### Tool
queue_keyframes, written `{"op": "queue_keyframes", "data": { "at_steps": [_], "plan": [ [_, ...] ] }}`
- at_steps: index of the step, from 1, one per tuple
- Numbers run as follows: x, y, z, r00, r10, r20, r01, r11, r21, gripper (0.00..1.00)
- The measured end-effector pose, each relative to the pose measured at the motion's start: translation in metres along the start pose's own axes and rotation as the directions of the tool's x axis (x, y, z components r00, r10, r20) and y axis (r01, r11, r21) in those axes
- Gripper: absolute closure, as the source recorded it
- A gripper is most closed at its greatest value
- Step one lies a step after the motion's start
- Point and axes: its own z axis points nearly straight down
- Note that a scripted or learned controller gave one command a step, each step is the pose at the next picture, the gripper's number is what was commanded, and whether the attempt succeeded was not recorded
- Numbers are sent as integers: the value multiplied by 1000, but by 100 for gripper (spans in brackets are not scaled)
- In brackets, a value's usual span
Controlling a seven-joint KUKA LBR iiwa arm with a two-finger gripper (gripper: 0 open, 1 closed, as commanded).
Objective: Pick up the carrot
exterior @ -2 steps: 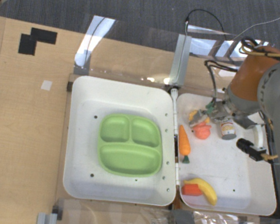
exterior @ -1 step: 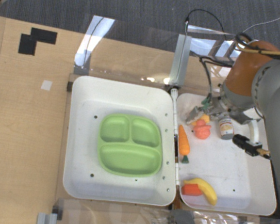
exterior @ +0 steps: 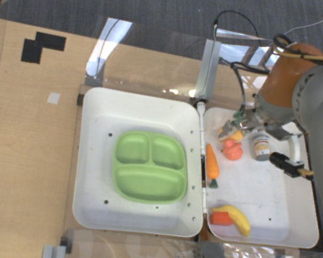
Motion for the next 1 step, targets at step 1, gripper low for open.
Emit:
{"op": "queue_keyframes", "data": {
  "at_steps": [1],
  "plan": [
    [67, 21, -87, 953, 303, -4, -303, 953, -2, 100]
  ]
}}
